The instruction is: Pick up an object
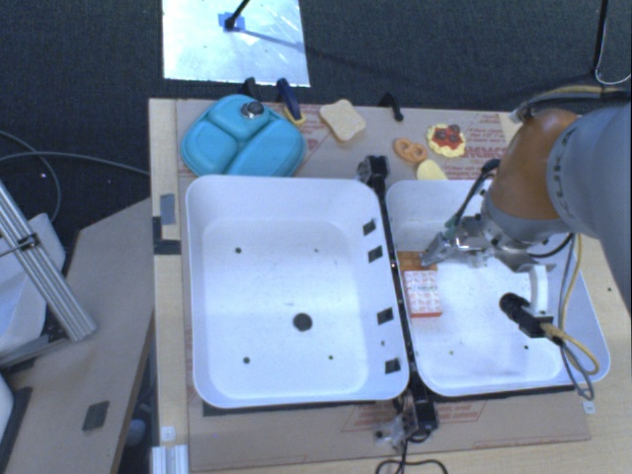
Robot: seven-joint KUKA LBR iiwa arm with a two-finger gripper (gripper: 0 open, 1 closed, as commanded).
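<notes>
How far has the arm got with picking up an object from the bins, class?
Done: the arm has reached into the right bin, its gripper low near the red-and-white box. In hand: nothing visibly held; the box lies on the bin floor. Left: grasping and lifting it.

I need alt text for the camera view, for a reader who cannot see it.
A grey arm reaches from the right into the right bin, its gripper just above a small red-and-white box by the bin's left wall. The left bin holds no loose objects.
</notes>
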